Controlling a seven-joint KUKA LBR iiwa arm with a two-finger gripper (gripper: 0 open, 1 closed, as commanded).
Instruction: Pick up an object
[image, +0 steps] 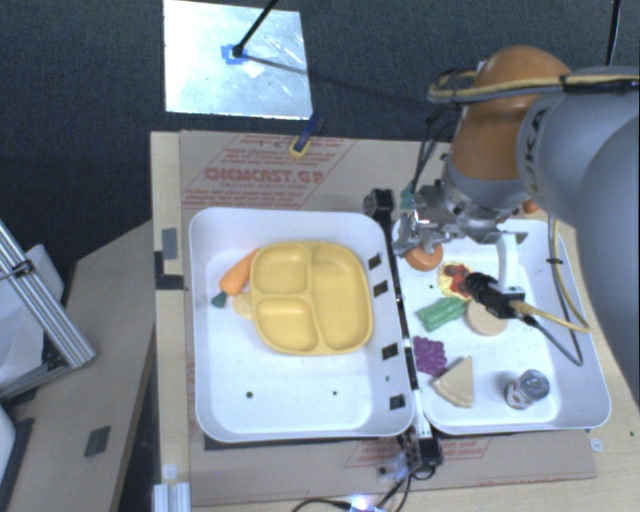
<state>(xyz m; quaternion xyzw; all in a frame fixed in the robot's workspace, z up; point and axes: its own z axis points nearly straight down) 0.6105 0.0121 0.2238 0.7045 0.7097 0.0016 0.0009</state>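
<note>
My gripper (420, 240) hangs over the far left corner of the right bin (580, 395), close to the divider between the bins. Right under its tip lies a small orange round object (425, 259), partly covered by it. Whether they touch is unclear. Nearby in the same bin lie a red and yellow item (455, 277), a green piece (440, 313), a tan disc (487, 321), a purple grape bunch (429, 354), a tan wedge (456, 383) and a small silver can (527, 388).
The left bin (300, 405) holds a yellow divided plate (305, 297) with a carrot (237, 272) beside its left edge. A black cable piece (492, 292) and a white part (507, 258) hang off the arm over the right bin. Cardboard lies under both bins.
</note>
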